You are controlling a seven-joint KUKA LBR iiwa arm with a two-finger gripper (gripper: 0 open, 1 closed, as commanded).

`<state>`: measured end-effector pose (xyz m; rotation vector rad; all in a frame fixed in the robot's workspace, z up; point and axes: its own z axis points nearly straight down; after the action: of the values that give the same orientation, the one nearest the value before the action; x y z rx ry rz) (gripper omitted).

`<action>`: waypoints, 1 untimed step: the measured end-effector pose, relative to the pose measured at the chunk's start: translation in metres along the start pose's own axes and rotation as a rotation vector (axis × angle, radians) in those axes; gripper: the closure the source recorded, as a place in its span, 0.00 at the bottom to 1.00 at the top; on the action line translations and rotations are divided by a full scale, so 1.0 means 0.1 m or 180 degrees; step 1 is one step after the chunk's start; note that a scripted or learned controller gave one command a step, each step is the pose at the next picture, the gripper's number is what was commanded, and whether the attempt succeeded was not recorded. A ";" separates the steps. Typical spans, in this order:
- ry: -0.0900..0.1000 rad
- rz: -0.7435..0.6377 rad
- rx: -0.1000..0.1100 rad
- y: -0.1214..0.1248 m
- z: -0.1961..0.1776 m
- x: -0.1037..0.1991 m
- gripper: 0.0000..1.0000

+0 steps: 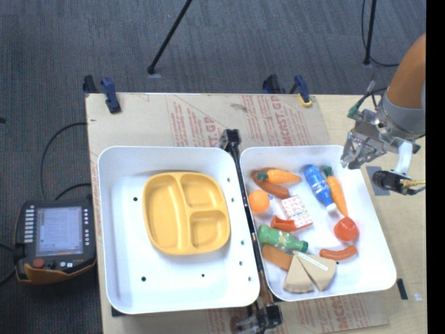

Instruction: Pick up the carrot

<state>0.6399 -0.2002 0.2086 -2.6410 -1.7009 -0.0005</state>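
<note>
Carrot: left of your claw, lying crosswise in the right bin, leafy end left.
Claw: spread, holding nothing.

The place was a robotics lab or test cell rather than a home. A table topped with printed cardboard stood on dark grey carpet, with blue clamps gripping its far edge. A robot teach pendant with a screen lay on the floor off the table's left edge, trailing a black cable. Thin tripod legs stood beyond the far edge. Two white bins sat side by side, holding toy food.
</note>
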 end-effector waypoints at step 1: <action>-0.0002 0.1502 0.0007 0.04 -0.14 0.00 1.00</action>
<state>0.6440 -0.2019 0.2224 -2.9638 -1.0360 0.0024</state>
